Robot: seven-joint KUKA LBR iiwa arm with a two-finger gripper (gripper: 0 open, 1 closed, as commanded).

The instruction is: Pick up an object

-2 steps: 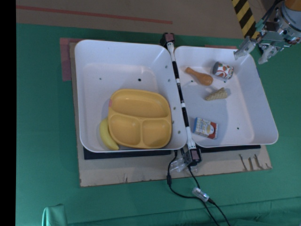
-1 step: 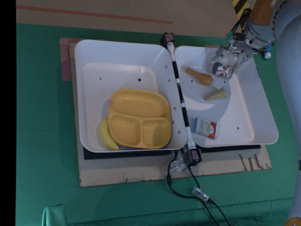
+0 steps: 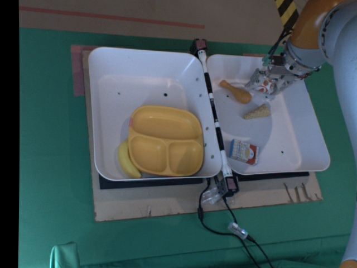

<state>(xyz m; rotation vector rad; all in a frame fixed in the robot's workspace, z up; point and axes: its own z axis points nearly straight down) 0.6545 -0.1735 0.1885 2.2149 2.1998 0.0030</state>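
Note:
My gripper (image 3: 270, 84) hangs over the back of the right bin (image 3: 304, 144), below the orange-banded wrist. A small white thing with red marks (image 3: 263, 84) sits right at its tip; I cannot tell whether it is gripped. Just left of it lies a tan drumstick-shaped toy (image 3: 236, 92). A beige cone-shaped wedge (image 3: 256, 112) lies a little in front of the gripper. A small white, blue and orange carton (image 3: 244, 151) lies flat near the bin's front left.
The left bin (image 3: 111, 77) holds a yellow divided tray (image 3: 165, 140) with a banana (image 3: 127, 162) tucked against its left side. A black-and-white divider bar (image 3: 213, 113) runs between the bins. Cables (image 3: 234, 228) trail over the front of the bench.

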